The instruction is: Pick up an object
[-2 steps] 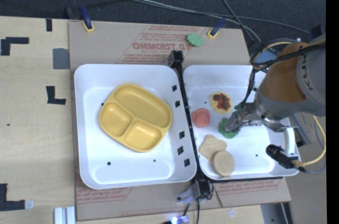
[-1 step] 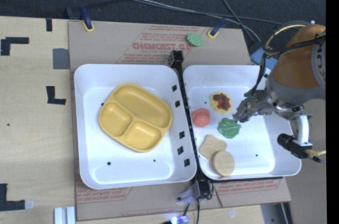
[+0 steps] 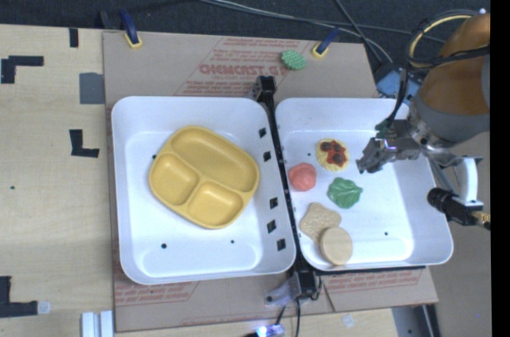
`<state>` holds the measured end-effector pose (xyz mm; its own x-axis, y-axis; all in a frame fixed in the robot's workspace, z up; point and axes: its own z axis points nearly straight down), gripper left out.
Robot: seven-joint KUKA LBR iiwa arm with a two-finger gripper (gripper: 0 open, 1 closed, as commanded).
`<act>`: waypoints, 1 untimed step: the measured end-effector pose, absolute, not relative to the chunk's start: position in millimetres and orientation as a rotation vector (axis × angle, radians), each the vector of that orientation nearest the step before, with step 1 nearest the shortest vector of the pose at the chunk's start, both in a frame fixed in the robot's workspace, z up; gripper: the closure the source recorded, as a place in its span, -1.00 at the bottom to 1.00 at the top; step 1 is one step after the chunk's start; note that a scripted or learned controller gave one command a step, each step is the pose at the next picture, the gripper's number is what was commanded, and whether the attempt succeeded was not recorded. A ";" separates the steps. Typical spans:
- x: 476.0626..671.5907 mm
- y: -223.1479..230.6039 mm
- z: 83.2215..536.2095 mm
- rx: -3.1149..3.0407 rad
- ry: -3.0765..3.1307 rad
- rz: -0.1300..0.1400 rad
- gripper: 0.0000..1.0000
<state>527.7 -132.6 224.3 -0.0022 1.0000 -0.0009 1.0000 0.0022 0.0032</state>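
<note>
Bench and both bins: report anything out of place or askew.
One small green toy lies on the cardboard sheet behind the bins, apart from the other food pieces in the right bin. The yellow divided plate sits skewed in the left bin.

**Plastic on cardboard and wood**

Both white bins (image 3: 127, 168) look like smooth, faintly glossy plastic, as does the yellow divided tray (image 3: 203, 176). Under them lies matt brown cardboard (image 3: 231, 64) printed in red, on a pale wood-look counter (image 3: 48, 192).
</note>
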 end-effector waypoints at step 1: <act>530.0 -133.4 266.7 2.217 2.221 0.003 1.00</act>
<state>530.0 -133.4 266.7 -0.0014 1.0000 -0.0013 1.0000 0.0014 0.0036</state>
